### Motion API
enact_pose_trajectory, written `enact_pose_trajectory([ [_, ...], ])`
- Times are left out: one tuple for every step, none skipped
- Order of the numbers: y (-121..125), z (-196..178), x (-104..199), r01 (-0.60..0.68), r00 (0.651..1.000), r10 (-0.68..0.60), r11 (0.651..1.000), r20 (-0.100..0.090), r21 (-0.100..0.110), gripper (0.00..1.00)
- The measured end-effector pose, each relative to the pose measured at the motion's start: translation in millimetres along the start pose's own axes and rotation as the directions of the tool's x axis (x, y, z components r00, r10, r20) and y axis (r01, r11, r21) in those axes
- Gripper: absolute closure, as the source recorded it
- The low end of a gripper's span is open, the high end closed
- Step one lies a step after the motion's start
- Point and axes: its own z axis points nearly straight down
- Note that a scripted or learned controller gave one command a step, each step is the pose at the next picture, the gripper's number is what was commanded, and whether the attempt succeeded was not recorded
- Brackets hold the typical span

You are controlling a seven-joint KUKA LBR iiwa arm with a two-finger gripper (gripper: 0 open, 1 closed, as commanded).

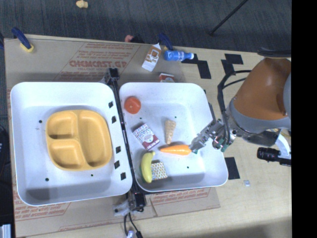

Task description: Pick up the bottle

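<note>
Left bin (25,148): it held a yellow divided plate (79,138), lying flat in the middle, likely a drop spot for sorted items

Divider: the two bins met at a black hinge strip (120,128), so they sat touching, side by side on the bench (237,202)

Right bin (198,95): it carried a loose scatter of toy food, which I judged to be clutter and not my target

Tomato (132,104): it sat near the far left corner of that bin

Red packet (145,136): it lay flat near the middle, tilted

Banana (147,167): it lay at the near edge, touching a small speckled packet (159,170)

Cone (170,129): it lay just beyond the carrot

Carrot (175,150): it lay flat with its tip toward me, right at my end effector

Bottle (176,56): the blue bottle lay on its side outside both bins, on the bench past the right bin's far rim, just beside a small carton (151,57); it was well apart from me

End effector (198,144): I was low inside the right bin at the carrot's tip; I could not tell whether I was apart or together, and nothing was visibly held

Judgement: I was placed at the wrong thing; reaching the bottle would call for lifting out and crossing the far rim
</note>
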Motion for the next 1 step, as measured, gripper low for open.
enact_pose_trajectory([
  [-24.0, 34.7, -24.5, 0.036, 0.999, -0.036, 0.999, 0.001, 0.0, 1.0],
])
